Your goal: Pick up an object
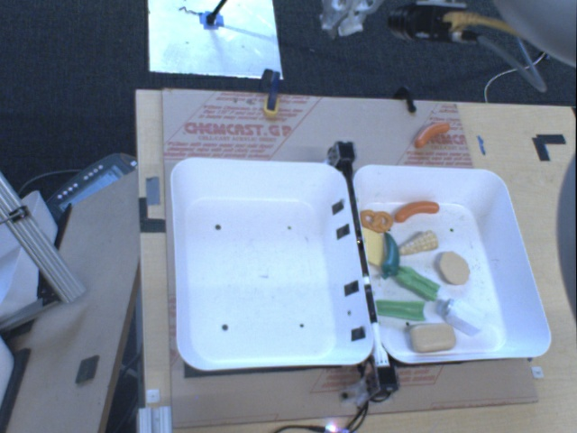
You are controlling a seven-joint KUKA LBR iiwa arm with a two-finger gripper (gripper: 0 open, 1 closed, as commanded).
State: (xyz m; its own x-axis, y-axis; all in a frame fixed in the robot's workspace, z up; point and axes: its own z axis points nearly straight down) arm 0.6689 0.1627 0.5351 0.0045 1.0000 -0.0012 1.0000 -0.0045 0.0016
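Gripper cut off by top edge, fingers blurred, open/shut unclear. Arm cropped at upper right corner. Small grey-white item in right bin too small to ID. Teal piece partly overlapped by neighbours.

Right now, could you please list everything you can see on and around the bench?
left bin: one, white, bench left
right bin: one, white, bench right
sausage: one, orange, right bin top
pretzel: one, orange, by the divider
corn: one, yellow, right bin middle
round biscuit: one, tan, right bin
green vegetables: two, right bin lower
bread piece: one, tan, bottom edge
loose sausage: one, orange, bench behind right bin
gripper: one, grey, above bench top
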